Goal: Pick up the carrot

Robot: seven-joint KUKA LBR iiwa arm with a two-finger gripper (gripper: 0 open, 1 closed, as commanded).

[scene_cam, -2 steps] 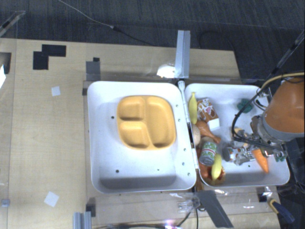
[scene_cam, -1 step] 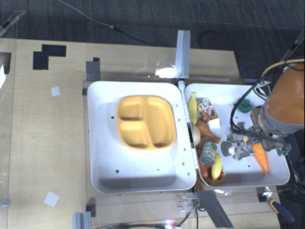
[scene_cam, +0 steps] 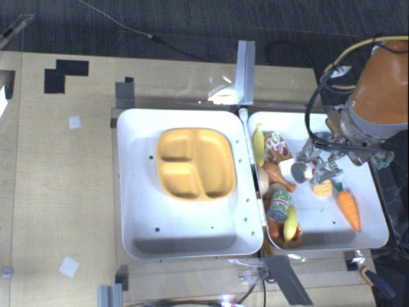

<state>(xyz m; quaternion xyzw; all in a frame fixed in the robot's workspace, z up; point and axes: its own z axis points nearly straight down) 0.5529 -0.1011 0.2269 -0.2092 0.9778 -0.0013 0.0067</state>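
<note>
Above the right white bin (scene_cam: 374, 235), the grey arm (scene_cam: 383, 88) hangs with its gripper (scene_cam: 321, 165) over the toy food; finger state cannot be told. Judged an approach step: next, shift toward the carrot (scene_cam: 348, 210), a smooth orange taper lying just beside, near the bin's right wall.

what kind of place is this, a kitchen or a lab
Most likely a robot lab test bench, not a kitchen: two shallow white bins sit side by side on a wooden bench, toy food such as a carrot fills the right one, and a grey-and-orange robot arm reaches in.
</note>
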